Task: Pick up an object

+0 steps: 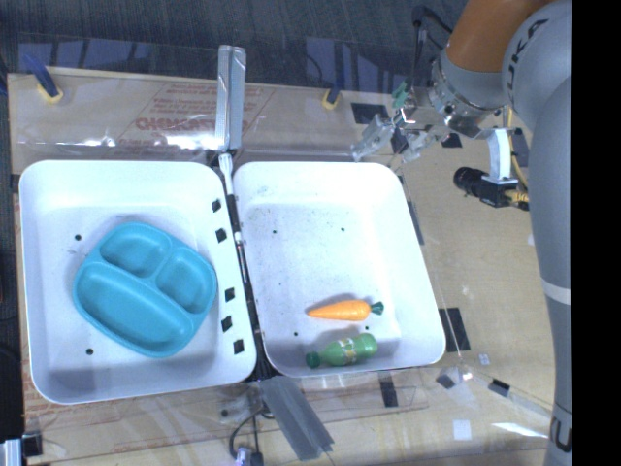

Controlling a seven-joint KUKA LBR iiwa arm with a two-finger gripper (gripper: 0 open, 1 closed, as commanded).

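Tabletop [126,115] with two white bins side by side. Right bin [330,197]: orange carrot [340,310] near the front wall, green bottle [343,350] just beside it, closer to the front edge, both lying flat. Left bin [58,202]: blue divided plate [146,289]. Jaws [385,136] hang above the right bin's far right corner, spread open, nothing between them, well apart from the carrot

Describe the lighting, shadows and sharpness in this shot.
Camera view: even, soft overhead light; the carrot and green bottle cast faint shadows in the right bin; the blue divided plate is crisp; the gripper looks small and slightly blurred; the clear sheet behind the bins shows mild glare.
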